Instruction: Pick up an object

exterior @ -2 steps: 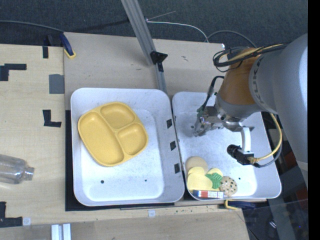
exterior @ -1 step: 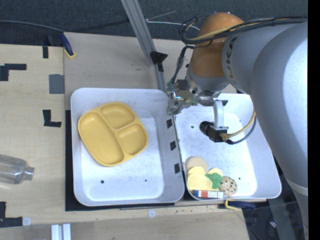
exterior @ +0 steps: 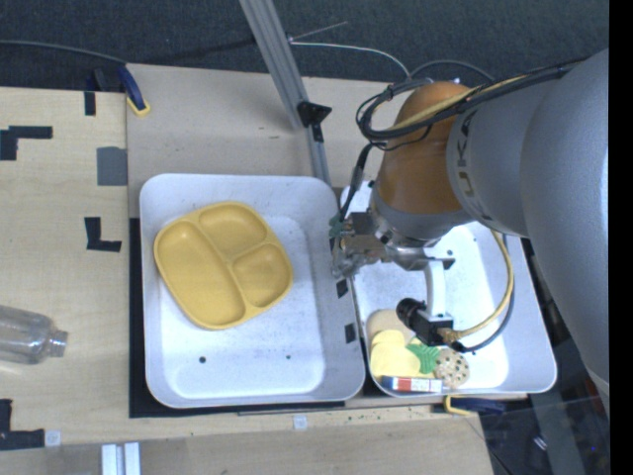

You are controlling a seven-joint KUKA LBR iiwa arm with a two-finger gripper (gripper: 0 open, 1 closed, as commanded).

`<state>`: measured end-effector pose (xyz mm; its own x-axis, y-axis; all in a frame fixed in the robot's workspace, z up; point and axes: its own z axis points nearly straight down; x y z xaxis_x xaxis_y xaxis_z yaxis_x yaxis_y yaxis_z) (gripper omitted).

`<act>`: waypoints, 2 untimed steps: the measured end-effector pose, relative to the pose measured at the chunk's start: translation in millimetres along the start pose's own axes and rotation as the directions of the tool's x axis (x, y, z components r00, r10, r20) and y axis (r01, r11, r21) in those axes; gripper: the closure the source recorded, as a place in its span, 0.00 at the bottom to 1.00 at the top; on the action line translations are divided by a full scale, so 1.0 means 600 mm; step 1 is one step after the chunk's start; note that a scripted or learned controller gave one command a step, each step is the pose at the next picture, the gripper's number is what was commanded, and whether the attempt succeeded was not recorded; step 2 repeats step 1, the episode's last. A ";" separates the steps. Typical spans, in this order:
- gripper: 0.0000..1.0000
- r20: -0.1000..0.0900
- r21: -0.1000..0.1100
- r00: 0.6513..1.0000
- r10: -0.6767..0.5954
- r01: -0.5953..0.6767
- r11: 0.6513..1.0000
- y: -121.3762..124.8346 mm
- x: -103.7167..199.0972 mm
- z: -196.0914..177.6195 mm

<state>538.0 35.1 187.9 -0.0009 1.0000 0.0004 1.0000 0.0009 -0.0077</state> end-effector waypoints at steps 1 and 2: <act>1.00 0.001 -0.002 1.000 0.001 -0.001 1.000 -0.053 -0.019 0.000; 1.00 0.001 -0.002 1.000 0.001 -0.001 1.000 -0.053 -0.019 0.000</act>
